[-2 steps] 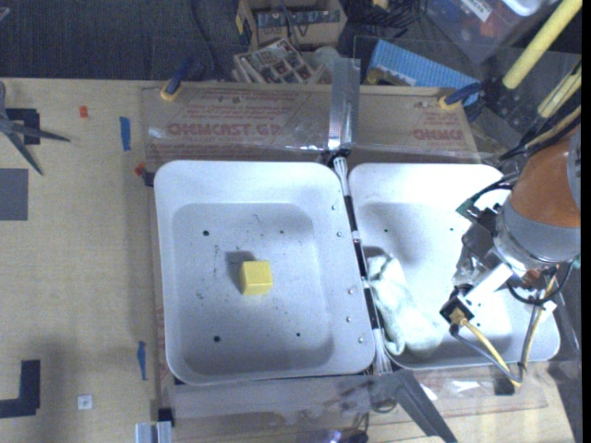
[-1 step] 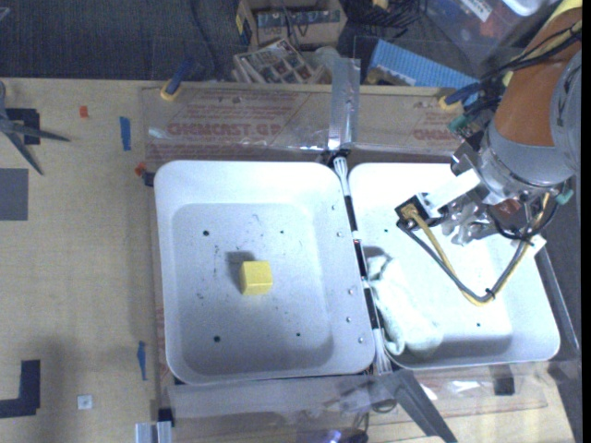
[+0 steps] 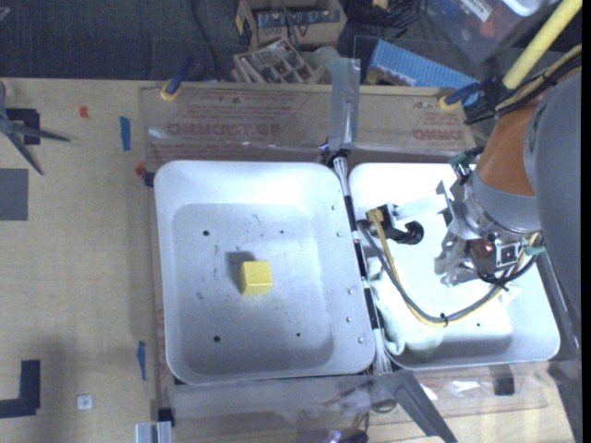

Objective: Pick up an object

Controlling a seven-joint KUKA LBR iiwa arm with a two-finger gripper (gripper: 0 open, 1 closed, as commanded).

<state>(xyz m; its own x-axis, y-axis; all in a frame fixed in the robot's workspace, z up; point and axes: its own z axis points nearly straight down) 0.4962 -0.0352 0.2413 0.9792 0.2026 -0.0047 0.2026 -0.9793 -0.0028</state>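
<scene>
A small yellow block [image 3: 256,277] lies near the middle of the left bin [image 3: 185,201]. It is the one loose object I see there. My gripper [image 3: 454,268] hangs over the right bin [image 3: 526,340], well to the right of the block and apart from it. The wrist and a looping yellow-and-black cable [image 3: 406,293] crowd around it.
A raised divider [image 3: 355,257] separates the two bins. Cardboard walls stand behind the bins, and wooden bench surface extends to the left. The arm's body covers the right side of the right bin.
</scene>
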